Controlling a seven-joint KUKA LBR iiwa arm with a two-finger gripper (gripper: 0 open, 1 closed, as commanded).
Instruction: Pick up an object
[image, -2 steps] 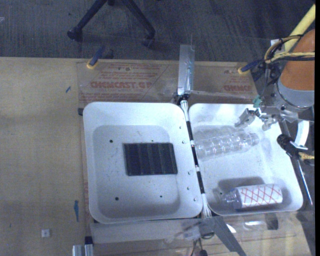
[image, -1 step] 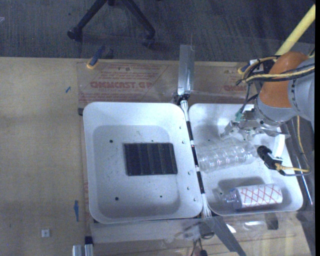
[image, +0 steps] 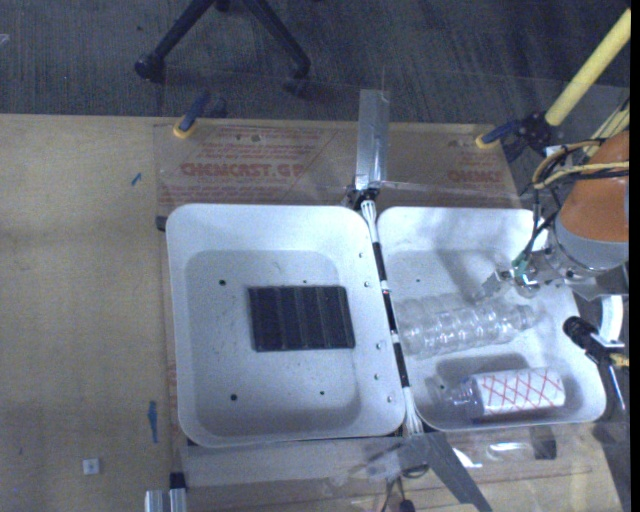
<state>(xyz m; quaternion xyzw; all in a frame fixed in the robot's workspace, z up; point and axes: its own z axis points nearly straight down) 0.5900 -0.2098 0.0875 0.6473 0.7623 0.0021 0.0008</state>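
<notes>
Now, my jaws (image: 505, 278) over the right bin (image: 430, 232), their spread I cannot tell, clear ribbed bottle (image: 462, 326) lying just beside them, red-checked bottle (image: 512, 390) nearer that bin's front wall, dark ridged pad (image: 300, 317) in the left bin (image: 200, 300).

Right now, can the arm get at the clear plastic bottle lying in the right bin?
Probably yes. The end effector hovers over the right bin, just above the clear bottle. Nothing lies on top of the bottle; the red-patterned bottle sits apart, nearer the front.
</notes>
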